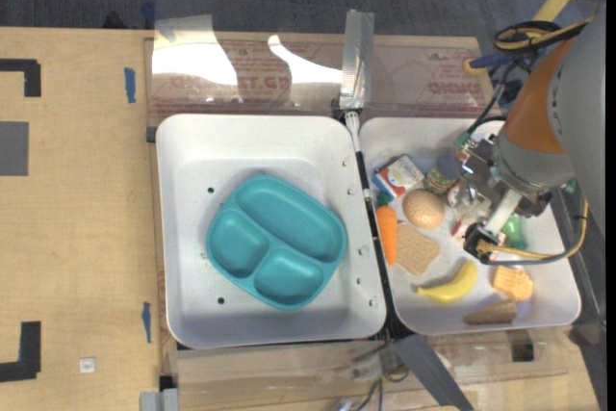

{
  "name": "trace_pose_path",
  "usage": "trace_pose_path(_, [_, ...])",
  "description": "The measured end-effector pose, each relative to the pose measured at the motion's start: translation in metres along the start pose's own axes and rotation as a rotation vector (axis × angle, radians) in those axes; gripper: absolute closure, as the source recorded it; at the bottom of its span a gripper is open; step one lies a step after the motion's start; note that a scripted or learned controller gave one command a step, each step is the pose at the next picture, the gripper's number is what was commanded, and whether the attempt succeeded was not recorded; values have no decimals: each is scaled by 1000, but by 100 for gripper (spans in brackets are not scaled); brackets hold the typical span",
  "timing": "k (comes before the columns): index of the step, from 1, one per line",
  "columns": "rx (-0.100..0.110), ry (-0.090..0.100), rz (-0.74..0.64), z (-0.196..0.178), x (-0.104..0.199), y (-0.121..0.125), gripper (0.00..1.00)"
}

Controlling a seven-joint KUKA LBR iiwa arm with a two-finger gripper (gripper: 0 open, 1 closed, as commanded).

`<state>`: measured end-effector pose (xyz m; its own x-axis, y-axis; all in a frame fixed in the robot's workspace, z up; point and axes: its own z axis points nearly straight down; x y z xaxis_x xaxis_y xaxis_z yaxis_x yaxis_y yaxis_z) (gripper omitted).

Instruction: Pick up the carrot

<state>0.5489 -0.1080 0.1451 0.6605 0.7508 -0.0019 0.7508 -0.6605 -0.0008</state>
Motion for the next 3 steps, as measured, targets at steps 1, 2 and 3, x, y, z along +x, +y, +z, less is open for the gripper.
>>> trace_pose_path(1, [3, 1, -279, -39, 23, -40, 100])
trace_pose_path(2, [5, 0, 8, -38, -26, -70, 100])
trace_pose_path(3, [4, 2, -152, -39, 15, -105, 100])
